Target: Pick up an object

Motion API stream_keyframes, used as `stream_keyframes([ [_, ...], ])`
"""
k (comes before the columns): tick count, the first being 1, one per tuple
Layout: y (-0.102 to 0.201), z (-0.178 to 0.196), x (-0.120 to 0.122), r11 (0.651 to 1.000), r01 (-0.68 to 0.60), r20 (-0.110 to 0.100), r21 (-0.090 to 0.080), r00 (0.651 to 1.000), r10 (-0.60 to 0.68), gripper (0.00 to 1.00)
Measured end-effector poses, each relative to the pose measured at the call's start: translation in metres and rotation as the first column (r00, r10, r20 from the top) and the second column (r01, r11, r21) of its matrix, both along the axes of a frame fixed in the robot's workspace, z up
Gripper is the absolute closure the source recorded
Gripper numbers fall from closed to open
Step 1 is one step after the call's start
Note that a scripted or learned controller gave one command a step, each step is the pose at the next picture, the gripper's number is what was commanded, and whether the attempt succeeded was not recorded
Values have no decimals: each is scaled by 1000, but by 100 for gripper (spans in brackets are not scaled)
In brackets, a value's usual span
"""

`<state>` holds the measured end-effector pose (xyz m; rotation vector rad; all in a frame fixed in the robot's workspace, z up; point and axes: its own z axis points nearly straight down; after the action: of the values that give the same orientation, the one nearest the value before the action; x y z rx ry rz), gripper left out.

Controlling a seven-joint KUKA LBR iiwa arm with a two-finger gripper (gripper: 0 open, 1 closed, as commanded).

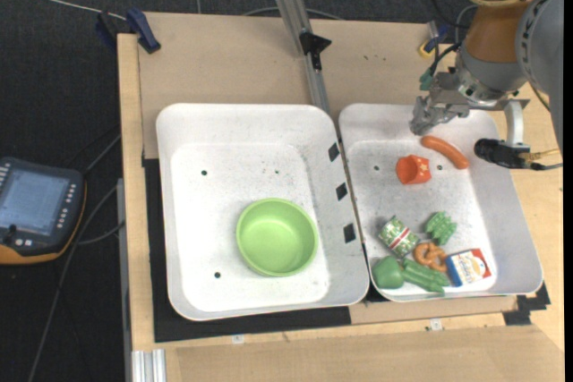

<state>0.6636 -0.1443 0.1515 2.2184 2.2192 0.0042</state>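
My gripper point(427, 119) hangs over the far edge of the right bin point(501, 219), at the end of the grey arm with its orange band. Just below and right of it lies an orange sausage-shaped toy point(445, 150). A red toy pepper point(413, 169) rests a little nearer, toward the bin's middle. I see nothing held at the gripper.
A green bowl point(277, 236) sits in the left bin point(188, 192). Near the right bin's front lie a small can point(395, 234), green toys point(440, 226), a pretzel-like piece point(429, 255), a green vegetable toy point(405, 275) and a red-white carton point(468, 267). A metal post point(295, 13) rises behind the bins.
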Motion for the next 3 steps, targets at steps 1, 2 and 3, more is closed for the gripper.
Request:
stream_keyframes([
  [1,7,62,0,1000,0,2,0,1000,0,100],
  [2,13,109,7,1000,-1,0,0,1000,1,100],
  [3,63,96,-13,1000,-3,-4,2,1000,3,100],
])
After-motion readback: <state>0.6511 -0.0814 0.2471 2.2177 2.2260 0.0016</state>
